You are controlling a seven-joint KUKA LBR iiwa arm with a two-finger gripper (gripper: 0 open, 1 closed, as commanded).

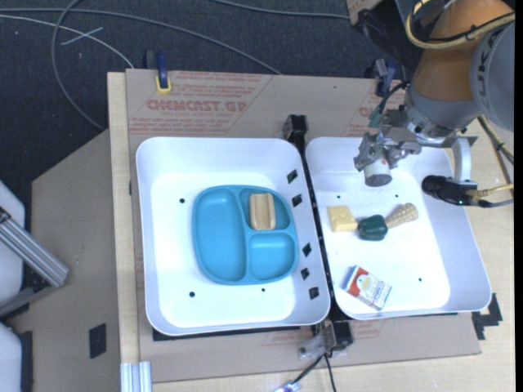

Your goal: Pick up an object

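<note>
My gripper (377, 168) hangs over the back part of the right bin (458, 260), with nothing seen in it. In front of it, on the bin floor, lie a small yellow block (341, 218) and a dark green lump (373, 228) with a tan ridged handle (402, 215) sticking out to the right. The yellow block almost touches the green lump. A small red and white box (366, 287) rests near the bin's front edge.
The left bin (163, 219) holds a blue divided plate (221, 235) with a tan wooden block (261, 211) in its back right compartment. A black-clipped divider (304, 211) runs between the bins. Cables (90, 23) trail on the dark floor behind the bench.
</note>
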